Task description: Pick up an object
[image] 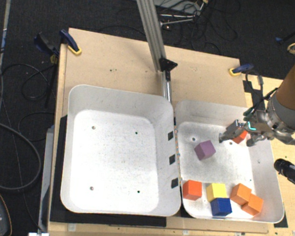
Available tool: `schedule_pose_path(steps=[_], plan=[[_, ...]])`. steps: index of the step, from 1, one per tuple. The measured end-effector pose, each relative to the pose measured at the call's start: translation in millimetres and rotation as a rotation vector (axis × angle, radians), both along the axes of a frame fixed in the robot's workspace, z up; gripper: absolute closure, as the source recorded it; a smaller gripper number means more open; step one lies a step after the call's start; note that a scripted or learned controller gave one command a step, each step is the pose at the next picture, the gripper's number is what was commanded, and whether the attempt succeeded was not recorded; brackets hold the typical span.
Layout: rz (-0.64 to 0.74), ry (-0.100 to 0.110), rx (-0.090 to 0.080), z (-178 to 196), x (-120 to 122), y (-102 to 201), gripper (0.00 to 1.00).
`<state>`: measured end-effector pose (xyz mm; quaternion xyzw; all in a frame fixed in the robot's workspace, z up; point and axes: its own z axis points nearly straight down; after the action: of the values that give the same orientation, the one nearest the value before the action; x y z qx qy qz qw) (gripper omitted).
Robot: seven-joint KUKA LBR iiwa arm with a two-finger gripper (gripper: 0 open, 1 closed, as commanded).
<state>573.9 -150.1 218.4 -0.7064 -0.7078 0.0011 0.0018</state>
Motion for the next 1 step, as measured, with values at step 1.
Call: schedule_pose_path(steps=[1], plan=[[-0.001,-0.003,-0.001,2.0,0.4,-0.1,0.0]])
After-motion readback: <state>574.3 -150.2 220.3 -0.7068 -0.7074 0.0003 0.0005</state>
